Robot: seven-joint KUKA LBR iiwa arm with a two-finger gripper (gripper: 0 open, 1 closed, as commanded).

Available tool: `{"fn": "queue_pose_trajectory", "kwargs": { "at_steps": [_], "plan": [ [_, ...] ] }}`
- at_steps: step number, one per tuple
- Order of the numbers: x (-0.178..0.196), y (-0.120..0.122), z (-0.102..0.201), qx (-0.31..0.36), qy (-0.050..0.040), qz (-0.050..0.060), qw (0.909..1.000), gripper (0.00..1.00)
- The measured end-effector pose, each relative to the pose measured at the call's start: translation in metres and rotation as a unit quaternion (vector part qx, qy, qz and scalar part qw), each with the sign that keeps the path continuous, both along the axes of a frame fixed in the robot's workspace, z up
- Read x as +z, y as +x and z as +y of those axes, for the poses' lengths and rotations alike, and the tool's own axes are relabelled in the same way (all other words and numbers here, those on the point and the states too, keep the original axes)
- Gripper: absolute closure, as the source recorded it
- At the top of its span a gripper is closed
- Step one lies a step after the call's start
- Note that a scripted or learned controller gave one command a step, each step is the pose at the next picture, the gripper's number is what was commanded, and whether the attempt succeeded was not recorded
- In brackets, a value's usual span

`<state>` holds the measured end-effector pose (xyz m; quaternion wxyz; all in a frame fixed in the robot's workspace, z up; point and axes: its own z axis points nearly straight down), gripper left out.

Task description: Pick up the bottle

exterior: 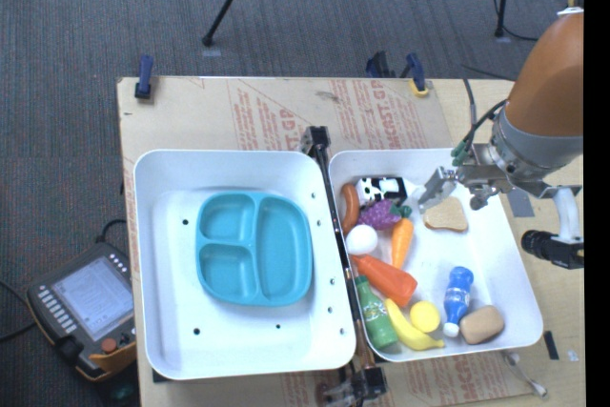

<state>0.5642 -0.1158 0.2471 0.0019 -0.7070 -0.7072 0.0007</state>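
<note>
The small blue plastic bottle with a white cap lies near the right bin's near edge, probably light, stiff and slippery, best gripped across its middle, while the gripper hovers farther back, jaws seemingly open and empty.

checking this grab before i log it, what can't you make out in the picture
- Gripper, camera view: too small and blurred to tell how its fingers are set.
- Arm: cut off by the right edge.
- Green bottle: its label is too small to read, and the banana lies against its lower end.
- Blue bottle: markings too small to read.
</note>
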Motion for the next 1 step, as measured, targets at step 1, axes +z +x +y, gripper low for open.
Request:
{"fn": "queue_pose_trajectory", "kwargs": {
  "at_steps": [1],
  "plan": [
    [-0.1044, -0.0431, -0.0215, 0.006, 0.0003, 0.001, 1.0000, 0.00]
  ]
}}
